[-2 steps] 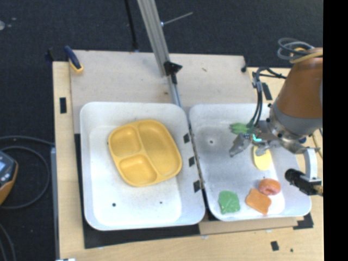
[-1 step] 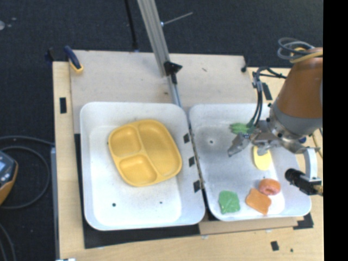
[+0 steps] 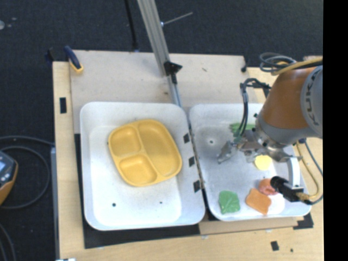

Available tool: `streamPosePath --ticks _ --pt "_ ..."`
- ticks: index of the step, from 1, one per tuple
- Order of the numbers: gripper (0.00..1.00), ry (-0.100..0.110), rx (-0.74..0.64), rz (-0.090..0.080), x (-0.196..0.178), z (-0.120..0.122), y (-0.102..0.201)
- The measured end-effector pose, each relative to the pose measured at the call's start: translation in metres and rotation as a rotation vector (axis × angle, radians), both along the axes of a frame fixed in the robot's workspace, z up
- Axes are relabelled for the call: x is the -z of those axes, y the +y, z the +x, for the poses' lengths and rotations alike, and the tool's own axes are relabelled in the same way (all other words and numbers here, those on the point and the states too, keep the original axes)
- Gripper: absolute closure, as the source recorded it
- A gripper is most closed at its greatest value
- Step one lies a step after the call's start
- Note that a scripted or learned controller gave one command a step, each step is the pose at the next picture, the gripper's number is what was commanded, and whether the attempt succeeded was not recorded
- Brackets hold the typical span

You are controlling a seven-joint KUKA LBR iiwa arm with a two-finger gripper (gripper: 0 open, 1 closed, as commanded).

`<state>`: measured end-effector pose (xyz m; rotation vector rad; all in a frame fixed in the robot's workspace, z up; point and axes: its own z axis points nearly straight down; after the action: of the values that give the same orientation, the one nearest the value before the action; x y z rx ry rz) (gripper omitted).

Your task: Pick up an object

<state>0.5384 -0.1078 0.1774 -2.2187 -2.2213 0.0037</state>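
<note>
Several small things are seen in the right bin (image 3: 217, 121): a green piece (image 3: 229, 201) and an orange block (image 3: 258, 200) near its front edge, a yellow piece (image 3: 262, 162) and a partly hidden green thing (image 3: 237, 128) close by the arm, any of which is judged light and easily taken across its narrow sides. The gripper (image 3: 225, 154) is lowered over the bin's bare middle with nothing seen between its jaws, though how wide they stand cannot be told. Ample room is offered by the smooth white bin floor, while a yellow divided plate (image 3: 144, 151) is carried in the left bin (image 3: 98, 200) on the counter (image 3: 119, 75).
</note>
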Motion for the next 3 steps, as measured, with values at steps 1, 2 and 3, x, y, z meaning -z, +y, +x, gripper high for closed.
streamPosePath --ticks 1,2,3 --pt "0.0 0.0 0.003 0.0 0.055 0.003 0.009" --pt "0.0 -0.004 0.003 -0.001 0.077 0.004 0.008" --pt "1.0 -0.009 0.007 0.002 0.064 0.006 0.008"
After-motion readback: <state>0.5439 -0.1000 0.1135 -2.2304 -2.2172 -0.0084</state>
